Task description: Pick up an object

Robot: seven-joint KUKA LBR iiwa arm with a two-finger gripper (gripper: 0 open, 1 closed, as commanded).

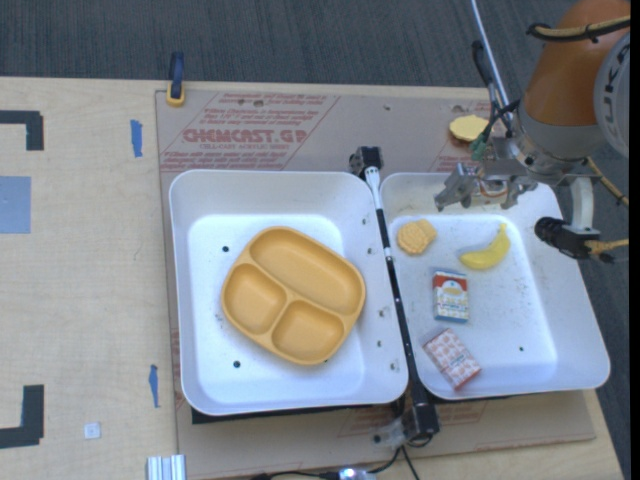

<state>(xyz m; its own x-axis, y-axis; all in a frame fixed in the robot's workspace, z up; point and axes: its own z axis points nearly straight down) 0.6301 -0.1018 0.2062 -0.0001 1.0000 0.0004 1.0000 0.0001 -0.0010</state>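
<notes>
At the near edge of the surface (pixel 80 268), cables and a black clamp (pixel 420 420) sit just below the seam between the 2 white bins.

In the right bin (pixel 570 353), nearest the camera, a small red-and-white patterned packet (pixel 452 358) lies tilted on the floor. Just beyond it a small carton (pixel 452 296) with a white, blue and orange face lies flat, apart from the packet. Farther back a yellow banana (pixel 486 251) rests curved, and to its left a round waffle-patterned cracker (pixel 416 235) lies near the dividing wall, apart from the banana.

The left bin (pixel 195 298) carries a yellow plate (pixel 292 296) with 3 compartments, set at a slant near the middle of the floor.

Beyond the banana, the end effector (pixel 484 184) hangs over the far rim of the right bin, with nothing visible between its fingers; how wide they stand cannot be told from this angle. The grey arm (pixel 580 68) with its orange band rises to the right above it.

Farthest back, on the brown printed cardboard sheet (pixel 260 128) under the bins, a flat round yellow disc (pixel 467 128) lies outside the right bin, and a blue-and-yellow clamp (pixel 176 78) grips the sheet's far left corner.
</notes>
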